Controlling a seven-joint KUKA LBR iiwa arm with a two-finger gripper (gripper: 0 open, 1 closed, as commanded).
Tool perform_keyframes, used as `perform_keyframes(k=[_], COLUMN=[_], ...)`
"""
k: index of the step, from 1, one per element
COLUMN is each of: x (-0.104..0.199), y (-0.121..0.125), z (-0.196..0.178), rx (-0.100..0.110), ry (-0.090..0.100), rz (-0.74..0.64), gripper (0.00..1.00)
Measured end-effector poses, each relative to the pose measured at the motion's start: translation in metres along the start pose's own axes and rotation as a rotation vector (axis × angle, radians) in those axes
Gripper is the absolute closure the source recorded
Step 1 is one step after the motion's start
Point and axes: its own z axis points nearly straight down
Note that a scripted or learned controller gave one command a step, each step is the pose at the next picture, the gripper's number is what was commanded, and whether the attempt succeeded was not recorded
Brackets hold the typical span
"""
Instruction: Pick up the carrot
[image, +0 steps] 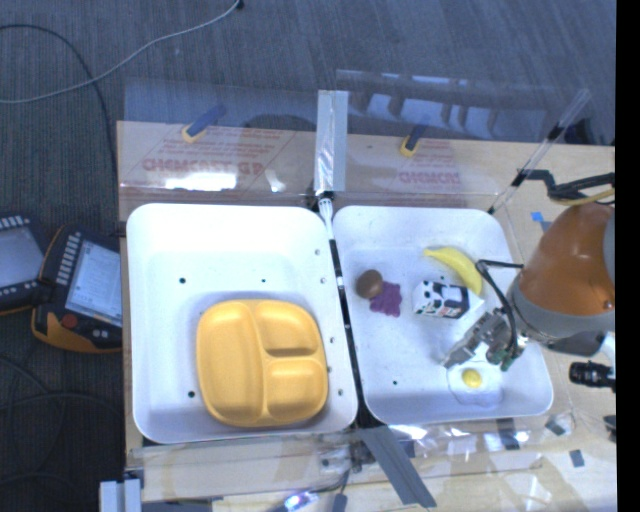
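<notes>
The gripper (481, 346), open or closed impossible to tell, hangs low over what may be the carrot (508, 357), a green scrap just beside it, and could grab the toy egg (472, 379) just below by mistake.

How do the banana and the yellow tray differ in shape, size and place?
The banana is a slim curved piece, while the yellow tray is broad, with rounded corners and compartments. The banana is much smaller than the tray. The banana lies in the right bin near its far side, beside a black-and-white toy; the tray lies in the left bin, toward its near side. Both are yellow and rest on a white bin floor.
</notes>
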Motion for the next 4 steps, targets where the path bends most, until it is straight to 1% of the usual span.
perform_keyframes(k=[1, 2, 3, 4], x=[-0.033, -0.033, -0.026, -0.026], y=[-0.013, -0.012, -0.026, -0.022], z=[0.010, 0.010, 0.010, 0.010], rx=[0.000, -0.001, -0.001, -0.002], ry=[0.014, 0.012, -0.003, 0.006], rz=[0.312, 0.311, 0.092, 0.215], gripper=[1.00, 0.00, 0.00, 0.00])
